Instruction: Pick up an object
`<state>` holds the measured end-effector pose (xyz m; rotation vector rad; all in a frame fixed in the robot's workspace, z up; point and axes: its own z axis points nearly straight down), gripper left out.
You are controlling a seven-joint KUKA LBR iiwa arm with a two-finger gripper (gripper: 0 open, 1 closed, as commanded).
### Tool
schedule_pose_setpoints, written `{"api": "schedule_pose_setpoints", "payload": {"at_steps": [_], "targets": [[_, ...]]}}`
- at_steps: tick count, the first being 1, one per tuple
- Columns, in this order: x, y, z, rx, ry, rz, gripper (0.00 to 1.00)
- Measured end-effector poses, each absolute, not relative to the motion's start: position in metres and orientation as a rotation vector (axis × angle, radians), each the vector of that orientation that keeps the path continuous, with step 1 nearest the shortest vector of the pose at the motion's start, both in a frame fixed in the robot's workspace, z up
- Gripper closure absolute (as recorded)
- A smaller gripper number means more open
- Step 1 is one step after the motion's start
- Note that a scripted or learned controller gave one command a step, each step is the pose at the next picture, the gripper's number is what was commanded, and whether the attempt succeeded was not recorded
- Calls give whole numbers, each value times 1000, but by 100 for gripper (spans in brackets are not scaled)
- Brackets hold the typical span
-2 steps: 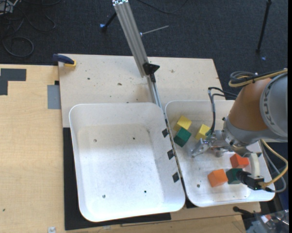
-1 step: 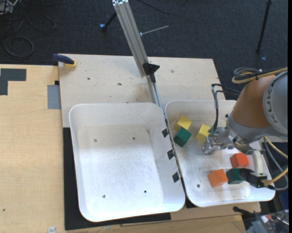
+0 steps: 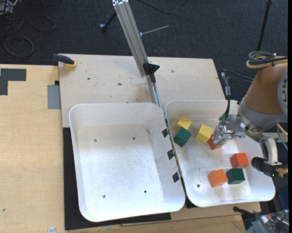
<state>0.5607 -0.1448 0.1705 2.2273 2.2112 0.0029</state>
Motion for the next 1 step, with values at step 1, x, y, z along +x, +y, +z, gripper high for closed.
{"api": "schedule_pose_setpoints", "payload": {"at_steps": [1], "targets": [[561,-150,214,2224,2216,2,100]]}}
